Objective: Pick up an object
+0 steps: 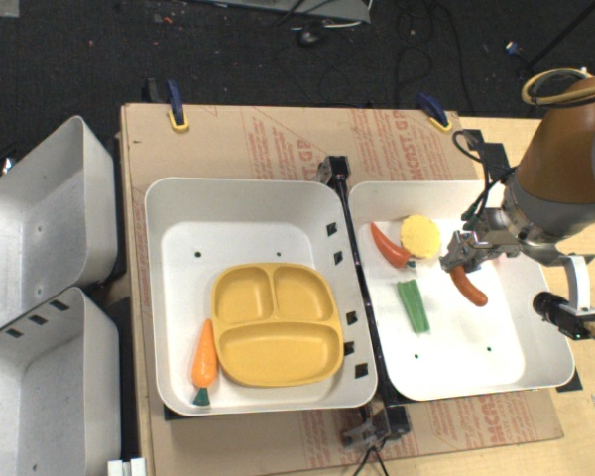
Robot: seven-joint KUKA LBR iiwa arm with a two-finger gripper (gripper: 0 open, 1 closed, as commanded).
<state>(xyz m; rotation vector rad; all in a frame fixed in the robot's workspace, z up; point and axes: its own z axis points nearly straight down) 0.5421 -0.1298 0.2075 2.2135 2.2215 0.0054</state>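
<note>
The claw point(463, 256) hangs low in the right bin point(535, 365), its dark fingertips down at the left end of a small brown-red sausage point(470, 288) that lies slantwise on the bin floor; whether the tips are spread or pinched cannot be told from this slanted view, and nothing can be seen clamped between them, so I judge that no object has been lifted yet. The sausage sits flat on the bin floor, which suggests the grasp itself, the closing and the raising are all yet to come. Just left of the claw lies a yellow lemon-like ball point(420, 236), and touching its left side is a red chilli pepper point(389, 247); both are close enough that a sideways slip of the fingers could nudge them. Nearer the viewer, a green strip point(413, 305) lies apart from the sausage and looks unlikely to interfere. The grey arm with its orange band point(565, 147) comes in from the right, over the bin's far right corner. Well away in the left bin point(169, 266) rest a yellow divided plate point(278, 325) and, just beside its left edge, an orange carrot point(205, 356), none of which bear on this attempt.
</note>
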